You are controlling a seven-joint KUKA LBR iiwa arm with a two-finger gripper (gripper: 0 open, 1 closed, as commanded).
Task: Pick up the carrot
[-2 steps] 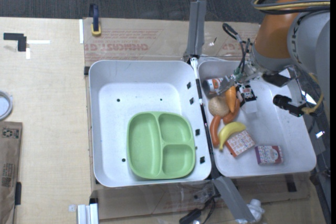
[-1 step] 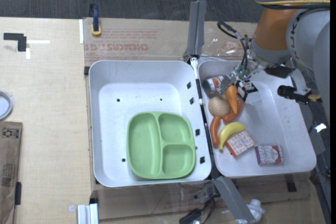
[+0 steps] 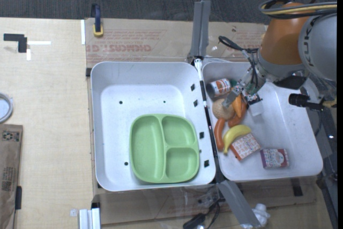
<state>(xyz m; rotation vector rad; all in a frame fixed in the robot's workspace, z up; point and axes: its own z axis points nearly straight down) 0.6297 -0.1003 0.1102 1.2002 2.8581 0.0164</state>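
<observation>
The carrot (image 3: 239, 108), a short orange piece, lies in the right bin (image 3: 289, 120) between a brown round roll (image 3: 221, 109) and the bin's middle. My gripper (image 3: 242, 96) is down in that bin, right over the carrot's upper end and touching or nearly touching it. Its tip partly hides the carrot. Behind it, the orange-banded wrist (image 3: 281, 40) reaches in from the upper right.
Packed around the carrot are a small can (image 3: 221, 86), a long red-orange vegetable (image 3: 219, 133), a banana (image 3: 236, 135), a red-and-white box (image 3: 246, 146) and a pink box (image 3: 274, 158). The left bin (image 3: 107, 115) holds a green divided plate (image 3: 164, 148).
</observation>
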